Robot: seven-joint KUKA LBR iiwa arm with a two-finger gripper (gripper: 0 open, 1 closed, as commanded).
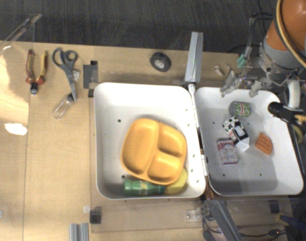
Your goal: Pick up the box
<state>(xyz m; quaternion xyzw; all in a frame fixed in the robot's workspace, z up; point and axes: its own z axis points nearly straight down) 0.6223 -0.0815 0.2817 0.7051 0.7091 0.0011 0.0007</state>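
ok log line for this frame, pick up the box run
gripper: over right bin's far edge, nothing between fingers | box: in right bin, untouched | left bin: yellow tray

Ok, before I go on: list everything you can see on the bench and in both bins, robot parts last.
Yellow divided tray: one, left bin, tilted over other items.
Green bottle: one, under the tray's near edge.
Yellow-green item: one, beside the bottle, mostly hidden.
Green can: one, right bin.
Black-and-white box: one, right bin centre.
Pink-white packet: one, next to the box.
Orange piece: one, right side of right bin.
Scissors: one, grey, bench upper left.
Pliers: one, red-handled, left of scissors.
Tape roll: one, black, behind the left bin.
Arm: grey and orange, upper right.
Claw: at the right bin's far edge.
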